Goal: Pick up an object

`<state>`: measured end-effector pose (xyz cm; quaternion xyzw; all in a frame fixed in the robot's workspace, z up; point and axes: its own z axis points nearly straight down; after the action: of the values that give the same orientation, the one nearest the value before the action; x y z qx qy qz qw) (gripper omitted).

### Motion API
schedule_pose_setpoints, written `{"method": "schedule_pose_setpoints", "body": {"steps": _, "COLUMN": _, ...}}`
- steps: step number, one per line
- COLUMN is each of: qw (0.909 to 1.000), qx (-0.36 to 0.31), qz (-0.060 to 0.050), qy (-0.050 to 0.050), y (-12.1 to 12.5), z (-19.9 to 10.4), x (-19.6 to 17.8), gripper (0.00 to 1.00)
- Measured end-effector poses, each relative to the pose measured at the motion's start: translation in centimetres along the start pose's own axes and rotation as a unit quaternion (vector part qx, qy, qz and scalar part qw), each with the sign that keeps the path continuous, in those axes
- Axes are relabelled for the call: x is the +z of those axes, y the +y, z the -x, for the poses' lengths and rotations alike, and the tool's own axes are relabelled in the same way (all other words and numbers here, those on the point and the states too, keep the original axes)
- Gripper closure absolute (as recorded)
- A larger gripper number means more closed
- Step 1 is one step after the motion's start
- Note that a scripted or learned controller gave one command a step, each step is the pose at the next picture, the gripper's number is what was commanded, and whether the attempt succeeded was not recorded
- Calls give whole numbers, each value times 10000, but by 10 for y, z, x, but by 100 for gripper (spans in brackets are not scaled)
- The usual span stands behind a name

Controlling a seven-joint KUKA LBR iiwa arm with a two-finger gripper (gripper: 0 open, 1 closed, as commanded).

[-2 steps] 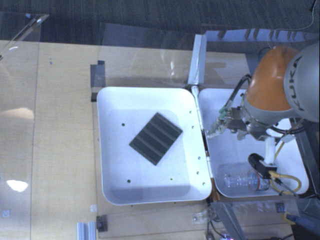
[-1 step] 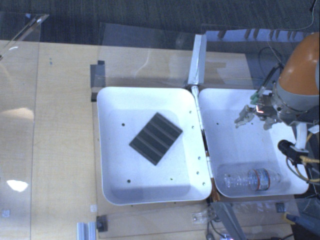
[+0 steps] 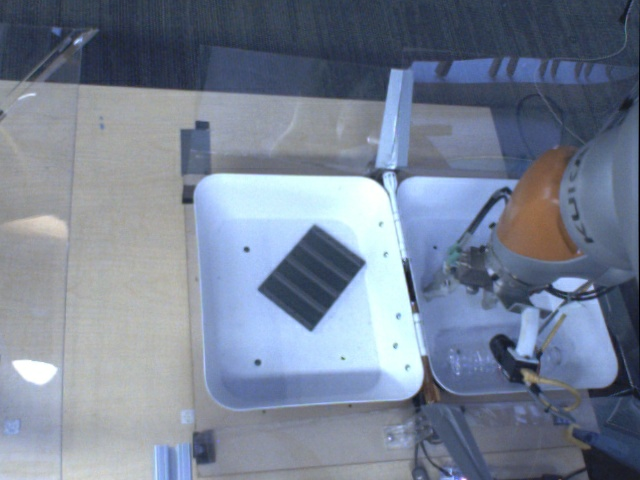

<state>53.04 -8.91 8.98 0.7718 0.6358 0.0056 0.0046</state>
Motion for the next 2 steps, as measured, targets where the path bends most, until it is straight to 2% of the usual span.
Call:
{"method": "schedule_pose_setpoints", "body": {"steps": 1, "qw": 9983, "qx": -586, "qz": -8, "qy": -1, "y": 50, "z": -17, "x": 2, "gripper": 0}}
{"method": "schedule_pose_setpoints", "body": {"steps": 2, "qw": 9981, "qx": -608, "qz": -32, "qy": -7, "y": 105, "z": -5, "x": -28, "gripper": 0}}
